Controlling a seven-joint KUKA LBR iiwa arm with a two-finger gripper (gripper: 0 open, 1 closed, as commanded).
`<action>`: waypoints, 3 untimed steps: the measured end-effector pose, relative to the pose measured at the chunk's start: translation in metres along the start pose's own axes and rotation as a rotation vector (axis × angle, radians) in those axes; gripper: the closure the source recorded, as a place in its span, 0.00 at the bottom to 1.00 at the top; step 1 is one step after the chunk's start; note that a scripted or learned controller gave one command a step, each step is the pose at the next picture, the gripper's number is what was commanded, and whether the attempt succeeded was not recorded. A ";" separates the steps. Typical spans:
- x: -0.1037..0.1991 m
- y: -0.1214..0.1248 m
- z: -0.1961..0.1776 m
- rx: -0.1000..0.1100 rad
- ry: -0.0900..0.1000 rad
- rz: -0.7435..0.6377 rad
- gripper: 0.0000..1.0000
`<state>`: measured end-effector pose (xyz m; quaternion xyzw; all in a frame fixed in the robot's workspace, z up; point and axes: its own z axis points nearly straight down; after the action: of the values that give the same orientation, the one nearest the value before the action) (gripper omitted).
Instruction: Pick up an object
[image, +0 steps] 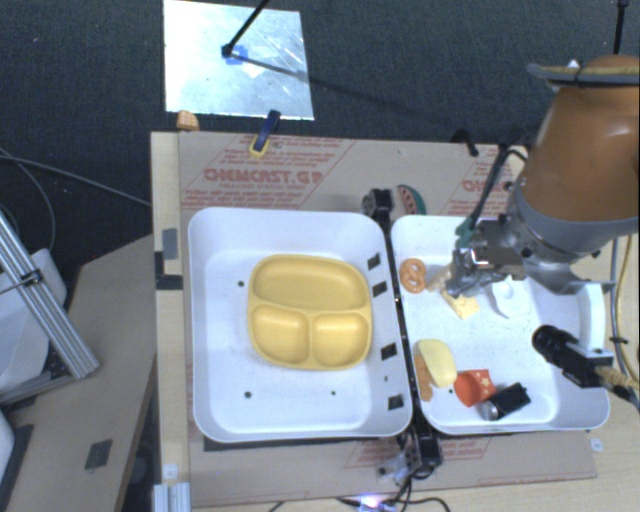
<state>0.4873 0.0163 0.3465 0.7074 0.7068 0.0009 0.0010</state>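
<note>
The right white bin (560, 405) holds several small objects. An orange pretzel-shaped ring (411, 273) lies at its left wall, and a pale yellow wedge (464, 306) lies near the middle. Toward the front are a yellow rounded piece (436, 360), a red block (474, 385) and a black and silver item (505, 400). My gripper (466, 282) hangs low in this bin, just above the far edge of the yellow wedge and to the right of the ring. The arm's bulk hides the bin's back right part.
The left white bin (215, 400) carries a yellow divided plate (308, 310). A black cylindrical fitting (560, 350) with cables juts over the right bin's right side. A small white piece (502, 295) lies beside the wedge. The bins' shared wall (395, 320) runs between them.
</note>
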 end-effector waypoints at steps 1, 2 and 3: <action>0.055 0.000 -0.035 -0.003 0.003 -0.011 1.00; -0.018 0.000 -0.043 -0.003 -0.002 0.005 1.00; -0.043 0.000 -0.028 -0.001 -0.001 0.001 1.00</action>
<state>0.4872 -0.0267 0.3742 0.7078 0.7064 0.0009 0.0014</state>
